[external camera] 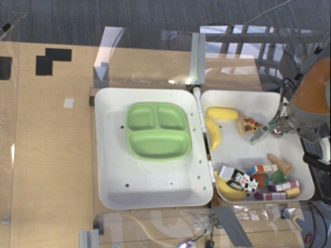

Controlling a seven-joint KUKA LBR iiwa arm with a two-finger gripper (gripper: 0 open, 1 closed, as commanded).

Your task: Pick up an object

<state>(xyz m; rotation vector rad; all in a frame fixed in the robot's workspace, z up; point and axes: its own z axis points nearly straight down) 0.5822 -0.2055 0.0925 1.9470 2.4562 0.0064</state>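
- Two white bins are seen side by side; the left bin [108,138] lies well to the left of the jaws, and the right bin [232,99] lies under them.
- A green tray [158,130] with three compartments rests in the left bin, far from the jaws and untouched.
- The arm [315,94] is seen reaching in from the right, its orange band above the wrist; the gripper [269,129] hangs low over the right bin's upper right part.
- Whether the jaws stand apart or together cannot be told; they are small and blurred, and nothing is seen clamped between them.
- Two bananas [221,113] lie to the left of the jaws, near the divider; a third banana [230,190] lies below-left, at the bin's front.
- A pizza slice [250,124], judged the likeliest target, lies just left of the jaws, close to or touching the tips; contact cannot be confirmed.
- A cone [279,164] lies below the jaws, apart from them.
- A heap of small boxes [269,182] is packed at the front edge, below the jaws.
- Risk, as a judgement: the flat slice could be pushed sideways instead of caught if the tips close beside it, not around it.
- Risk: a thin, low piece may slip out on lifting, since little of its edge is offered to the tips.
- Risk: a descent too deep could jam the tips against the bin floor.
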